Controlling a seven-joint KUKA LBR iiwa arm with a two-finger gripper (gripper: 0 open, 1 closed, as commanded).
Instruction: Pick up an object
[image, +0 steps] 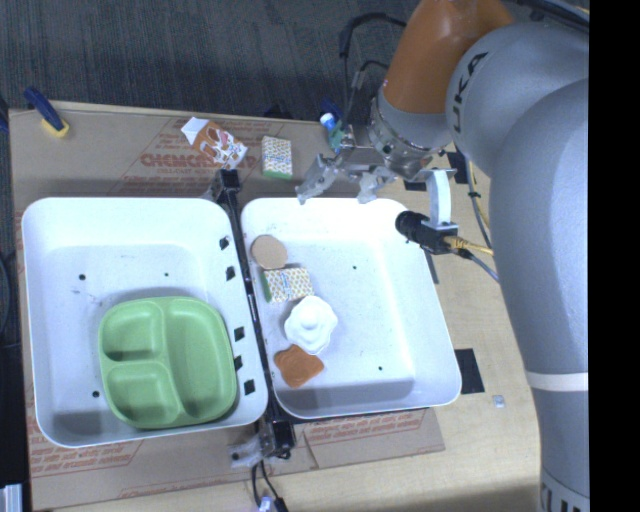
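Counter (480, 440): tan, with printed cardboard under both bins; black clamp at the near edge between them.
Left bin (60, 300): white, shallow; holds a green divided plate (165, 360) in its near half.
Right bin (400, 300): white, shallow; four small things in a column along its left side.
Brown piece (298, 366): nearest of the four, flat, orange-brown, near the front wall.
White object (311, 323): lumpy, swirl-shaped, just behind the brown piece and touching or overlapping it.
Patterned packet (286, 284): square, green and yellow print, just behind the white object, against the left wall.
Tan disc (268, 251): round, farthest of the column, touching the packet's far edge.
Arm (520, 120): grey with orange band, reaching in from the right over the right bin's far corner; black attachment with cable beside the far right wall.
Pincer (340, 186): above the right bin's far rim, fingers (311, 184) spread apart, pointing down-left; nothing between them, no contact seen with any object; well apart from the column of things.
Behind the bins, on cardboard: small green-patterned packet (277, 157); crumpled orange-white wrapper (213, 145) to its left.
Far left corner: blue and yellow tool (46, 111) at the counter's edge.
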